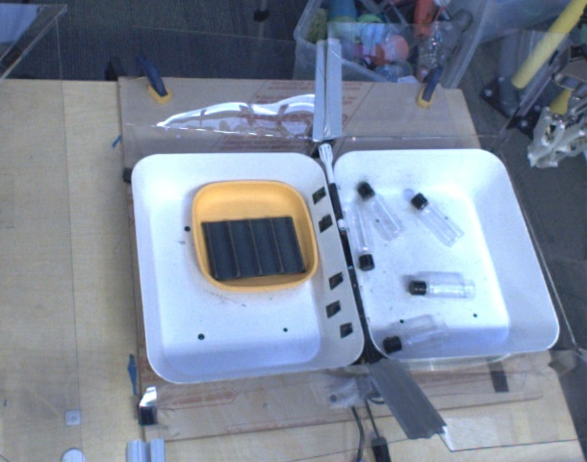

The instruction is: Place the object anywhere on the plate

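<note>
A yellow plate with rounded corners (209, 210) sits in the left white bin (168, 296), slightly behind its middle. A black rectangular block with lengthwise ridges (253, 248) lies flat on the plate and covers most of its front half. Several clear vials with black caps lie scattered in the right white bin (510, 258): one at the back (382, 218), one beside it (438, 221), one near the middle (442, 285), and one by the front edge (413, 333).
A divider with black clips (332, 258) runs between the two bins. Behind the bins stand an upright metal bar (327, 89) and a clear box of colourful toys (399, 22). A grey metal plate (404, 402) sticks out below the front edge.
</note>
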